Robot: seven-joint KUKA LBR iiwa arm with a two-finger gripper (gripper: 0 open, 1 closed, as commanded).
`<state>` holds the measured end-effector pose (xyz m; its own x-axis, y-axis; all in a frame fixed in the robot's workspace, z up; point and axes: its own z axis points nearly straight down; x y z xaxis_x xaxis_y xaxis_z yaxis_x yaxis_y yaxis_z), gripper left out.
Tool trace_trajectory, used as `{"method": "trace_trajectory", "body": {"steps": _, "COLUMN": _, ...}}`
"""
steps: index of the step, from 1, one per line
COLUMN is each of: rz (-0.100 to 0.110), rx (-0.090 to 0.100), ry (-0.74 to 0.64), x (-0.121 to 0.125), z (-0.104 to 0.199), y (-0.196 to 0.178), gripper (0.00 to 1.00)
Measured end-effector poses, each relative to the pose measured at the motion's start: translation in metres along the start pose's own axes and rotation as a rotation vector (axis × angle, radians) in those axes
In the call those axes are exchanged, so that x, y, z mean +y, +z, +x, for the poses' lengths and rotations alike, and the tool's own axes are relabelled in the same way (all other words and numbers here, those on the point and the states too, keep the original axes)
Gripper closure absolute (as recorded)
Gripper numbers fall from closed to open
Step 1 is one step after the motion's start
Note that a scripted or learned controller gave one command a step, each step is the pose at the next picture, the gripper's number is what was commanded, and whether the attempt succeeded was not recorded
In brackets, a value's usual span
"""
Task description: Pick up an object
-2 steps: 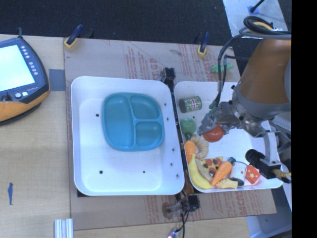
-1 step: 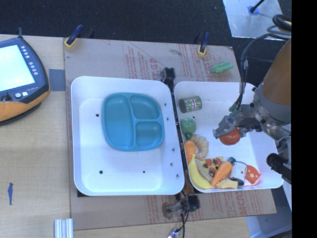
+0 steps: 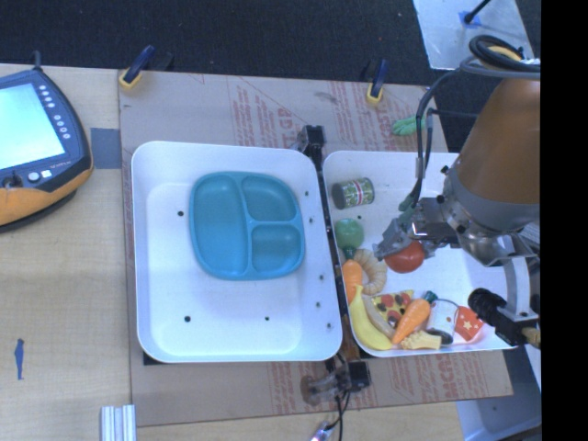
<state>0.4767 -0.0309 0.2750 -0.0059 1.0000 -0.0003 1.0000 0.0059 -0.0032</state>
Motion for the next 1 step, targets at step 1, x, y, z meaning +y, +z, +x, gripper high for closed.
{"method": "trace_trajectory", "body": {"steps": 1, "rz": 0.002, "rx": -0.001, "ry": 0.001, "x": -0.0009, "z": -0.0406, "y": 0.0145, "gripper": 1.0}}
